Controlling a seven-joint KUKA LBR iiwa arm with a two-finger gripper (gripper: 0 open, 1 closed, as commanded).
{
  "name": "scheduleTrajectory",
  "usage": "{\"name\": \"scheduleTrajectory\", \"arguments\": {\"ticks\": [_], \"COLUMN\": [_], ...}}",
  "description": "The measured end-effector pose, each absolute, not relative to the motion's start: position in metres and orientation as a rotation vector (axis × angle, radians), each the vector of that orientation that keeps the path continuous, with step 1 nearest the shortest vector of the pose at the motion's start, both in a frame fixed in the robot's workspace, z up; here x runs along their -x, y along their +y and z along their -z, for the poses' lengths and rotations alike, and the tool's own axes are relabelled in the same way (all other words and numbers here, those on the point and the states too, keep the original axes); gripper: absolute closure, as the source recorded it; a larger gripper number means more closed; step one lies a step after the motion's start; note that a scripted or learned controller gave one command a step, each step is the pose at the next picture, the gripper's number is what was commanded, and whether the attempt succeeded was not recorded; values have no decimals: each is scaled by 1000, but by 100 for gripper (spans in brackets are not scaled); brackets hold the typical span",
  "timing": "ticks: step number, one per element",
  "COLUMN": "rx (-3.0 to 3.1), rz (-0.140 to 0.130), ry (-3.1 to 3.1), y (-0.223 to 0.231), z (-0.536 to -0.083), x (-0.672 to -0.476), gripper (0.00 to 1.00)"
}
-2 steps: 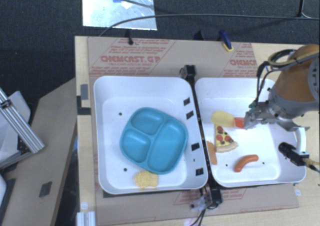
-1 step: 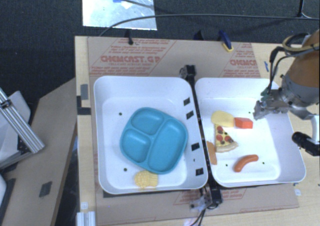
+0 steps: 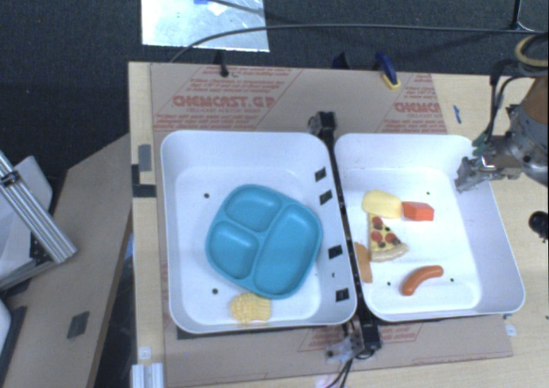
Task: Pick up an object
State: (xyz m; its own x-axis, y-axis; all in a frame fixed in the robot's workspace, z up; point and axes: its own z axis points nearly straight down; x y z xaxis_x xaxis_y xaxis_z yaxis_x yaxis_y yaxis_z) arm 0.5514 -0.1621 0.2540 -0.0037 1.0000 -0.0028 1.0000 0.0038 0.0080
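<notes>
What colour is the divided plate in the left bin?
Light blue; the divided plate shows plainly in the camera view.

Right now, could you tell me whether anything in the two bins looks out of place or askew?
The blue divided plate lies turned at an angle in the left bin, and the yellow corn sits partly tucked under its near edge. Nothing looks spilled or damaged.

"chemcast" on brown board (image 3: 225,94)

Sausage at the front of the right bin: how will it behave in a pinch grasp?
The sausage looks rounded and smooth, so it may roll or squirt out if the gripper closes off-centre. Probably light toy plastic. It lies apart from the pizza slice, leaving room to straddle it.
</notes>
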Motion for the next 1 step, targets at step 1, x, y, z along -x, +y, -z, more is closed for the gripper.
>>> {"name": "scheduleTrajectory", "arguments": {"ticks": [1], "rx": [-2215], "rz": [-2], "ry": [2225], "y": [-162], "z": [-257], "x": [-552], "gripper": [100]}}
